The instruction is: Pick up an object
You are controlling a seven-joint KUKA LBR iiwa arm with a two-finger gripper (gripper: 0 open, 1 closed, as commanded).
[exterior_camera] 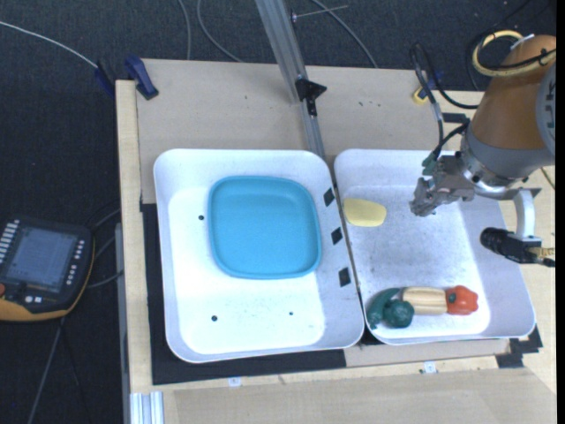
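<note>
At the right bin's (pixel 503 272) near edge lie a green toy (pixel 391 312), a tan piece (pixel 425 300) and a red piece (pixel 462 299). Farther back a yellow object (pixel 364 212) sits just left of the end effector (pixel 426 200). Descending here could miss it. Its grip state is too blurred to tell.

The arm (pixel 516 104) is cut off by the right and top edges. The gripper (pixel 428 200) is too small and blurred to tell how its fingers stand. The pendant (pixel 40 268) is cut by the left edge. The pole (pixel 284 47) runs past the top edge.
</note>
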